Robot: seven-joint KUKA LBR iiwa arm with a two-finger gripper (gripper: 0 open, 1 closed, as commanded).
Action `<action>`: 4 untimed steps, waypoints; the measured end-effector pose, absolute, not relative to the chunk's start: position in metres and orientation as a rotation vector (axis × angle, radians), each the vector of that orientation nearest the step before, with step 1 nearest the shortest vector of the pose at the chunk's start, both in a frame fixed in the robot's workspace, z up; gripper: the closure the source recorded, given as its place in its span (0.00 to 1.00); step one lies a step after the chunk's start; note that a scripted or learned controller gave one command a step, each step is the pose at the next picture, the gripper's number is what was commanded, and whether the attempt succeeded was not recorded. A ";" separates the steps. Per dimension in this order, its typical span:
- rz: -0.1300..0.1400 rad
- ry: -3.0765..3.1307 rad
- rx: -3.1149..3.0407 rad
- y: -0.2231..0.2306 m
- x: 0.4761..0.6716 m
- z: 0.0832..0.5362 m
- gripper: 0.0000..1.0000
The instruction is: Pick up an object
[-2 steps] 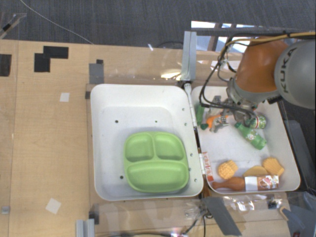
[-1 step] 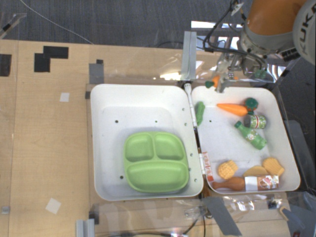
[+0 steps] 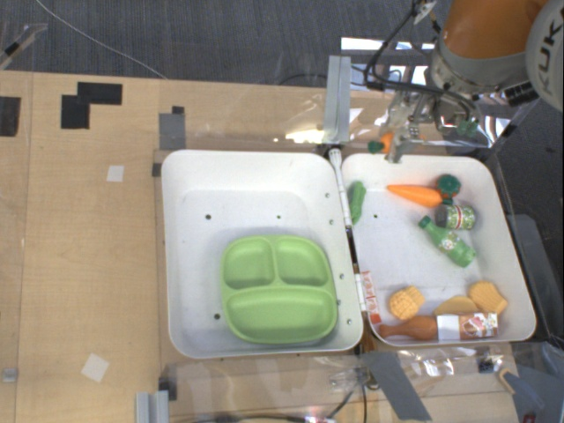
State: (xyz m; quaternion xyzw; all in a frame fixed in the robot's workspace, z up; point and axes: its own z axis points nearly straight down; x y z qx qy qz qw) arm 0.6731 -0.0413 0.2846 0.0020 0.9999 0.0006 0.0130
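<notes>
Hovering end effector [image 3: 398, 144], grip unclear

Arm casing [image 3: 548, 38]: pale grey, rounded, smooth; part of a dark printed letter visible at the frame's right edge.
Band [image 3: 490, 11]: wide, orange, glossy, wrapped around the segment above the wrist.
Flange [image 3: 480, 70]: silver-grey metal ring beneath the orange band.
Cables [image 3: 398, 32]: black, thin, looping down the arm's left side toward the wrist.
Gripper [image 3: 407, 137]: pale metallic hardware, blurred; finer details unclear.
</notes>
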 end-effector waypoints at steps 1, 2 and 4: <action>0.003 3.135 0.079 -0.021 0.607 0.253 1.00; 0.004 3.067 0.605 -0.058 0.668 0.307 1.00; 0.006 3.000 0.922 0.056 0.628 0.247 1.00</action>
